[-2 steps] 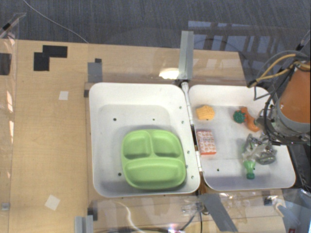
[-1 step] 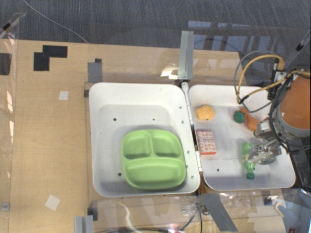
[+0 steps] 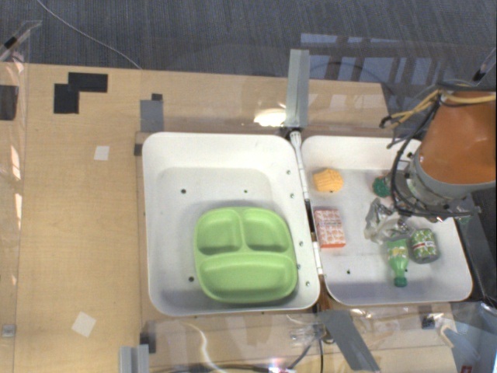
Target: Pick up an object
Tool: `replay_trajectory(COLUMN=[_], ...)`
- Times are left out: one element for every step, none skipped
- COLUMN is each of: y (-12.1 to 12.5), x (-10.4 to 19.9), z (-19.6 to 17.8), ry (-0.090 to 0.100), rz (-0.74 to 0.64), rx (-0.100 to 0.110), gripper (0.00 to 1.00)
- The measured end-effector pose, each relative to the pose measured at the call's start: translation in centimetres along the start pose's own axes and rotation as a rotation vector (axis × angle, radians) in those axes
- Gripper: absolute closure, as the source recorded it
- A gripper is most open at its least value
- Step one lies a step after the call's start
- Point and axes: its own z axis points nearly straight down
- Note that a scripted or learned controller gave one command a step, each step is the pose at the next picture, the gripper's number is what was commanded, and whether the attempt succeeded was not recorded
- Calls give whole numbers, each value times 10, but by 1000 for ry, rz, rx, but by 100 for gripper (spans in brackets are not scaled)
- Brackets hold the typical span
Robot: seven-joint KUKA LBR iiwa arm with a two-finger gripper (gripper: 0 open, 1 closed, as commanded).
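The gripper (image 3: 386,222) hangs low over the right bin (image 3: 349,274), in the right-centre of the frame, below the orange band of the arm (image 3: 458,150) that comes in from the right edge. Its metal fingers are seen from above as a pale, shiny tangle, and whether they are spread or closed cannot be told — nothing can be made out between them.

Just below and to the right of the fingers lies a green bottle (image 3: 398,261), its neck pointing toward the lower edge of the frame and its upper end right at the fingers; whether the two touch is unclear. Beside the bottle, on its right, sits a small round green can (image 3: 424,245) with a red-and-white label, close against the bottle. Above the gripper, partly tucked under the arm's cables, a small dark-green thing (image 3: 380,186) shows.

Further left in the same bin, well apart from the fingers, a yellow corn-like piece (image 3: 328,180) lies near the upper left corner, and below it a flat red-and-white packet (image 3: 329,228) rests against the bin's left wall.

The left bin (image 3: 167,177) fills the middle of the frame and bears a light-green divided tray (image 3: 245,255) in its lower right part — three compartments, lying flat. The wooden bench (image 3: 70,231) stretches to the left.
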Motion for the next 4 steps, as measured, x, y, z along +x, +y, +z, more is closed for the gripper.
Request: replay_trajectory(y=[-12, -1, 8, 32], x=[-2, 23, -17, 16], z=[57, 78, 19, 77], ry=[1, -1, -1, 2], rz=[-700, -1163, -614, -1255], rx=[-5, 5, 0, 4], gripper=[100, 100, 100, 100])
